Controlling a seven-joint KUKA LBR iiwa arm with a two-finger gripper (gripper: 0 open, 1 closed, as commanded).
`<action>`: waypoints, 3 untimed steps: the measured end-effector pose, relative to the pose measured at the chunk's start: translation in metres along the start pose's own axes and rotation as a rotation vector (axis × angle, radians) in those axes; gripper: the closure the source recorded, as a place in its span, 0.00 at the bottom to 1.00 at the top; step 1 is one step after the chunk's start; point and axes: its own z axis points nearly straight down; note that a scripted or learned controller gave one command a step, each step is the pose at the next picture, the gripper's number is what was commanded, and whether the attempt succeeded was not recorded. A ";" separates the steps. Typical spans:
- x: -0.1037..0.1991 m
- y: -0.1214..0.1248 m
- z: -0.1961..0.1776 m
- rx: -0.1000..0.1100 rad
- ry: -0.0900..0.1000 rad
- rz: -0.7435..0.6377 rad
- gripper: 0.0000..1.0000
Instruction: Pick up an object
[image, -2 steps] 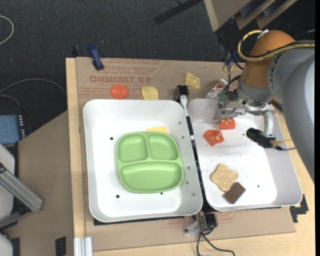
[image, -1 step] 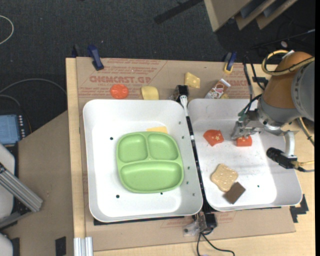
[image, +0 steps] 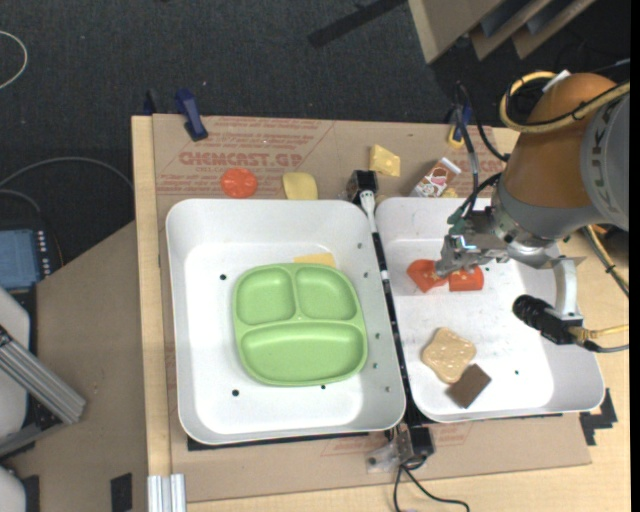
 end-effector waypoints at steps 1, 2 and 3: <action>-0.075 -0.029 -0.017 0.004 -0.007 0.015 1.00; -0.003 -0.007 -0.024 0.001 -0.002 0.000 1.00; 0.053 -0.033 -0.040 0.008 0.000 0.001 1.00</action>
